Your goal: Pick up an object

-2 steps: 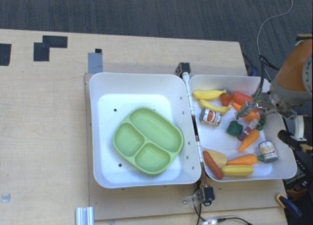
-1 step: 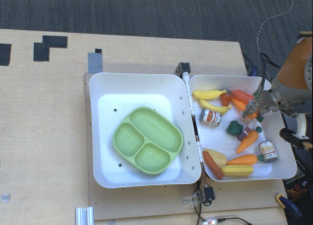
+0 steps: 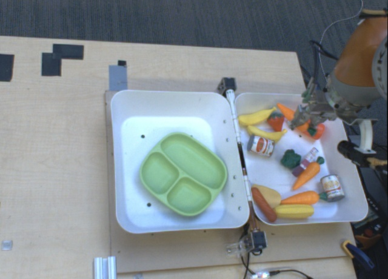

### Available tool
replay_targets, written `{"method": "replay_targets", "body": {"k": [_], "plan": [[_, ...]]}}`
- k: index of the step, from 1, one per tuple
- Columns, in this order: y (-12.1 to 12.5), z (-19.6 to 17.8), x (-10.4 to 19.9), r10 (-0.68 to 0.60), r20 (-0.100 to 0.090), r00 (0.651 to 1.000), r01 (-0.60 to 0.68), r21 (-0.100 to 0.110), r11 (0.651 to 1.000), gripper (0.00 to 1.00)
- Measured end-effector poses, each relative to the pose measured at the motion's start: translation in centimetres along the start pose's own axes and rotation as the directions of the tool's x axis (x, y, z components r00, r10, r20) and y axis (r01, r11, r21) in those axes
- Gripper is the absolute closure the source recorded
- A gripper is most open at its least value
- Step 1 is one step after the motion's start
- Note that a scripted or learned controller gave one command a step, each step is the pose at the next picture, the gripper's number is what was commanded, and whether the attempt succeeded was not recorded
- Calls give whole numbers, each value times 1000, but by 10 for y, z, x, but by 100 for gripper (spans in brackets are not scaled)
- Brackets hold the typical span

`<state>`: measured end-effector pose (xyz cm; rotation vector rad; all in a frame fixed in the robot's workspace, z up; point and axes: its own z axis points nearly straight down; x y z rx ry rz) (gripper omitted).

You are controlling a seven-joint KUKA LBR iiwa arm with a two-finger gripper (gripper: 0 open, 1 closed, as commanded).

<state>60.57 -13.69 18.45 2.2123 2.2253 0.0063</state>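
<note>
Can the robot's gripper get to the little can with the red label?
Probably yes. The can lies on its side near the right bin's left wall, nothing on top. The gripper hovers close by, with bananas beside the can.

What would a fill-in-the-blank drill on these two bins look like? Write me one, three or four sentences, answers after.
1. The green divided plate lies in the ____ bin as the camera sees it.
2. The plate has ____ compartments.
3. The gripper is over the far part of the ____ bin.
4. The two bananas lie near the right bin's ____ edge.

Missing words: left; three; right; far
</note>
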Motion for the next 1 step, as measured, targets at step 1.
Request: {"method": "replay_targets", "body": {"k": [1], "plan": [[-106, -54, 53, 1, -1, 1000, -1, 2, 1000, 100]]}}
